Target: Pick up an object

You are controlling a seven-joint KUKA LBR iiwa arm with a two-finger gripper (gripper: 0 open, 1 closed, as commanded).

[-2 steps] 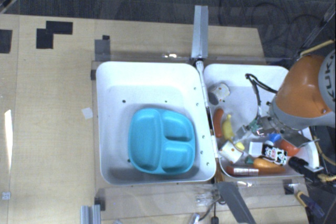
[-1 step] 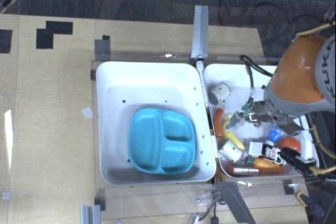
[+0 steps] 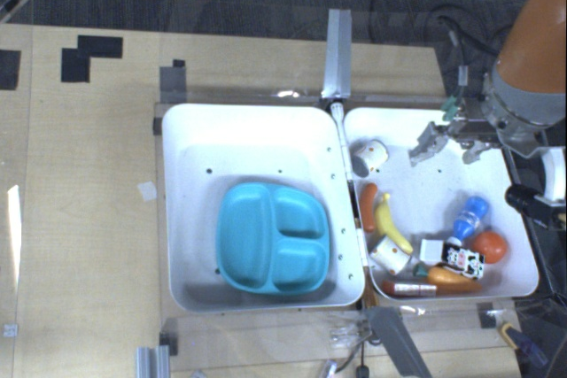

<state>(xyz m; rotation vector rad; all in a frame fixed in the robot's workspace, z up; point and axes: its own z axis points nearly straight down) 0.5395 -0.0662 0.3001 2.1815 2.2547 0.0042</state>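
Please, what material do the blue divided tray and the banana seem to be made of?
The blue divided tray looks like molded plastic: one even colour, rounded compartments, a soft sheen. The banana is probably a plastic toy, since its yellow is uniform and smooth, without spots; at this size I cannot be sure.

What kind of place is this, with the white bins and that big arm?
Probably a robotics lab bench set up for grasping trials. A robot arm reaches over two white bins. One holds a blue divided tray, and the other has toy food such as a banana.
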